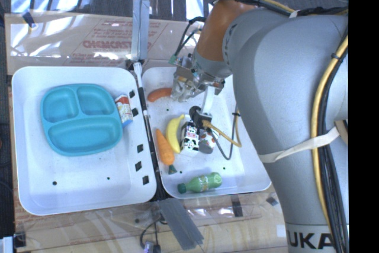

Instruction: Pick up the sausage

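Reading from left to right: the left bin (pixel 35 186) holds a blue divided plate (pixel 81 118) and, against its right wall, a small red-and-white can (pixel 124 109). A raised divider (pixel 144 127) with black markers separates it from the right bin (pixel 249 178). In the right bin, the sausage (pixel 159 95) lies near the far left corner, close to the divider and the far wall, flat on the bin floor. The gripper (pixel 182 90) hangs just to the right of the sausage, near or at its right end; whether it is apart or closed cannot be told at this resolution, and nothing is seen held in it. Nearer the camera lie a carrot (pixel 165 148), a banana (pixel 174 133), a black-and-white carton (pixel 190 138) and, at the near wall, a green bottle (pixel 201 183).

Progress, as judged: the approach appears made, but the sausage is not lifted, so the grasp and the raise remain.

Clearance: the sausage has the divider on its left and the far wall behind it, leaving little room on those sides. Open floor lies toward the camera, between sausage and banana, and straight upward. The arm's grey body (pixel 290 103) covers the right side of the bin, so its room there cannot be judged.
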`<state>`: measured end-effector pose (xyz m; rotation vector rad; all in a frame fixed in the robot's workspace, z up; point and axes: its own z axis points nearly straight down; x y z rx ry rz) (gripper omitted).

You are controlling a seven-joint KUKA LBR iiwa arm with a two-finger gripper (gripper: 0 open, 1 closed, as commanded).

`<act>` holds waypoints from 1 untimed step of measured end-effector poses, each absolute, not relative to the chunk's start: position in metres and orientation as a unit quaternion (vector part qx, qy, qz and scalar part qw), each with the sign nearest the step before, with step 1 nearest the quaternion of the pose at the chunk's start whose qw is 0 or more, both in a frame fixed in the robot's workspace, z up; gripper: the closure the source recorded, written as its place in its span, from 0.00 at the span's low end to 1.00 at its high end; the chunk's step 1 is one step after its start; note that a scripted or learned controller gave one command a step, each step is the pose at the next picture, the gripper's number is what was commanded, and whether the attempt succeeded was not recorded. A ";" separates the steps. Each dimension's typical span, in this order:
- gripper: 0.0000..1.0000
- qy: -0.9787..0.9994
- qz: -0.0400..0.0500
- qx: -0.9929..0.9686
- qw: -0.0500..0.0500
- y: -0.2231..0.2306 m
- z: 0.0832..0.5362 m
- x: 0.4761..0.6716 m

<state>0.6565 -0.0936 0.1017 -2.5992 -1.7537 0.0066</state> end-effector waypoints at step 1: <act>0.00 -0.559 0.002 -0.829 0.003 -0.093 0.102 0.656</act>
